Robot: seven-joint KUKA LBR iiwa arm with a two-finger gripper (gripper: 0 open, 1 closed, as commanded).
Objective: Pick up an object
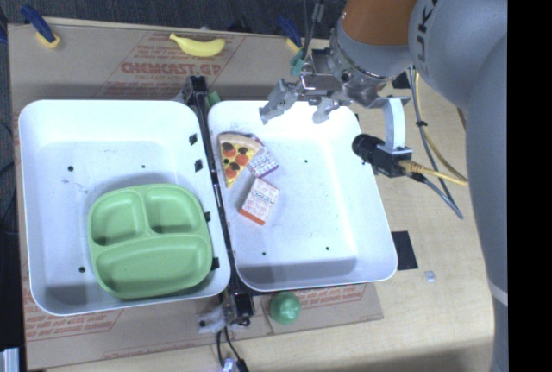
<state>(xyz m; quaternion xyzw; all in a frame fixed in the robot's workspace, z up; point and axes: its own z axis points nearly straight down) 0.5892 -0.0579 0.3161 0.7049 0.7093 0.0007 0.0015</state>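
Note:
In the right bin (345, 223) lie a toy pizza slice (234, 155), a small pale packet (265, 163) touching it, and an orange-and-white carton (260, 201) just in front. My gripper (301, 107) hangs over the bin's back edge, up and to the right of the pizza slice. It is open, its two grey fingers spread apart with nothing between them. The grey arm with its orange band comes in from the upper right.
A green divided plate (151, 239) rests in the left bin (52, 146). A yellow banana (197, 43) lies on the cardboard behind the bins. A green ball (284, 307) sits in front of the right bin. Cables and a black connector (376, 152) hang over its right side.

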